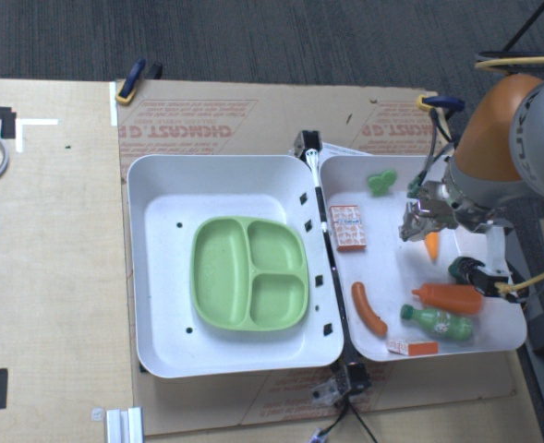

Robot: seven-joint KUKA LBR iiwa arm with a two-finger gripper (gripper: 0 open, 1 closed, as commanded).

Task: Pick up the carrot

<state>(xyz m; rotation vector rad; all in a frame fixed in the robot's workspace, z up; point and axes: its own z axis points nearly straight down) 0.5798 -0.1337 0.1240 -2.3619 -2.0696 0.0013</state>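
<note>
Claw [426,226] hanging over the right bin [382,338], small orange carrot [432,246] dangling pinched between its fingers

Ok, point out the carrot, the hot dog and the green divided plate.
carrot [432,246]: camera view, on its orange tip below the gripper.
hot dog [369,309]: camera view, middle of its length.
green divided plate [218,268]: camera view, floor of its large left compartment.

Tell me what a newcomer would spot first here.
Likely the green divided plate in the left bin, then the grey-and-orange arm over the right bin. Its gripper sits at a small orange carrot, near a ketchup bottle and sausage.
</note>
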